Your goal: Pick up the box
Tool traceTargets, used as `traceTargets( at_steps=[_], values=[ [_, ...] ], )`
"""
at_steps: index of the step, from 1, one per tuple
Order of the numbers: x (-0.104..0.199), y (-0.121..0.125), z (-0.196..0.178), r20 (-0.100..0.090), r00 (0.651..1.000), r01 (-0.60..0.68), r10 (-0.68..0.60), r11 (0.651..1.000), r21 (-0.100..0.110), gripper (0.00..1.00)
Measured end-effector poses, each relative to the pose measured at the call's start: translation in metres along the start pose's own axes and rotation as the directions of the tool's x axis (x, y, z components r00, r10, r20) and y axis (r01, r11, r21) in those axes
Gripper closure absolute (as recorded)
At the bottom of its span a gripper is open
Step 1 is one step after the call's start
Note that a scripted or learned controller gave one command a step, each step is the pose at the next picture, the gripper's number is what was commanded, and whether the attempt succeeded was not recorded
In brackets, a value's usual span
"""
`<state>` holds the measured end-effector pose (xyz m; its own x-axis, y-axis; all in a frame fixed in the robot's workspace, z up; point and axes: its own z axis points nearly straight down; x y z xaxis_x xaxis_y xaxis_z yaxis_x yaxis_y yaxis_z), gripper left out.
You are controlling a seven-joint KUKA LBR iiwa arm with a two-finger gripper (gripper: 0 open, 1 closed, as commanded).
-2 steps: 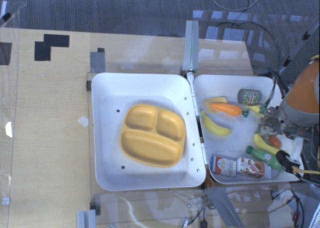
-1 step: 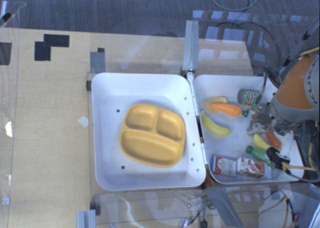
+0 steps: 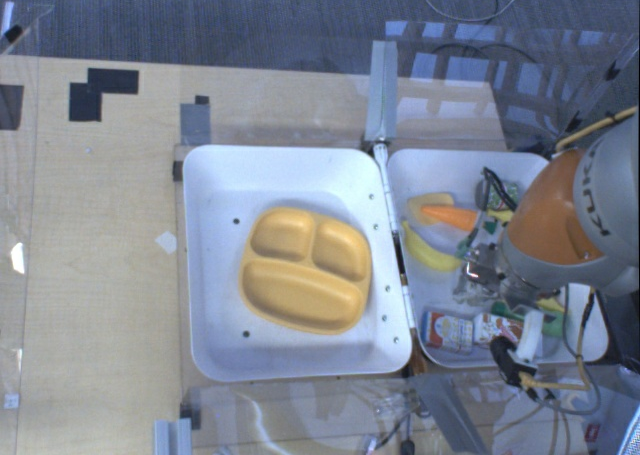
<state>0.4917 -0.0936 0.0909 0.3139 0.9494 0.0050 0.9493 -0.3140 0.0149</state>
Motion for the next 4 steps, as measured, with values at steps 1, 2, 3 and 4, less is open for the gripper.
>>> traceTargets(
  at_steps=[1, 2, 3, 4],
  values=[
    [0.136, -0.037, -0.094, 0.001, 0.998, 0.069, -0.069, 0.998, 0.012, 1.00],
    [0.102, -0.022, -0.331, 0.002, 0.990, 0.139, -0.139, 0.990, 0.008, 1.00],
    [0.085, -0.026, -0.345, 0.002, 0.981, 0.194, -0.194, 0.981, 0.009, 1.00],
    [0.086, 0.011, -0.326, 0.002, 0.979, 0.203, -0.203, 0.979, 0.011, 1.00]
  ],
)
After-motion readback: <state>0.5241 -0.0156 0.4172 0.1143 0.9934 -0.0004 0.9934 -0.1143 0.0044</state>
